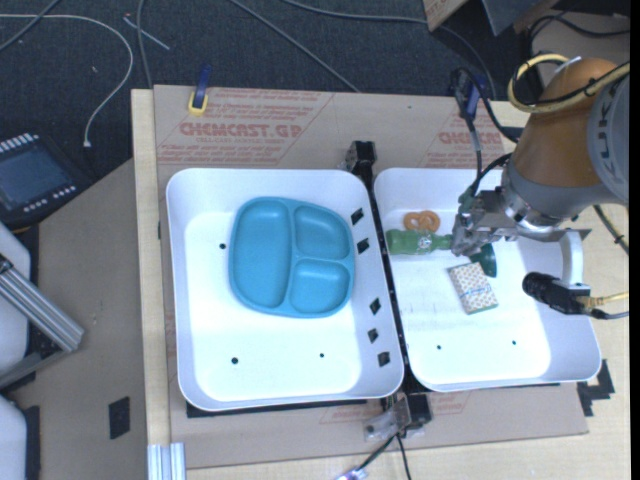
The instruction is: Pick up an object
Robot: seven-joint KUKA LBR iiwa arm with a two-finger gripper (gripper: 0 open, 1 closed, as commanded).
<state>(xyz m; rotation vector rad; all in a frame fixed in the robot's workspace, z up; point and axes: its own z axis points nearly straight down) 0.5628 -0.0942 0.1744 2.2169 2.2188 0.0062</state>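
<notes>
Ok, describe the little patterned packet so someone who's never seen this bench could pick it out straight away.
Start at the right-hand white bin, the one the grey and orange arm reaches into. Near its middle, just below the gripper, lies the small packet, flat and slightly tilted. Unlike the green item and the orange pretzel-shaped piece above it, it is rectangular, pale, with a fine speckled pattern.

The bench [300,118] was a flat brown board with red writing on it. Two white bins sat right on it, side by side and touching. The left bin [200,298] was the bigger one. The right bin [560,353] sat beside it
</notes>
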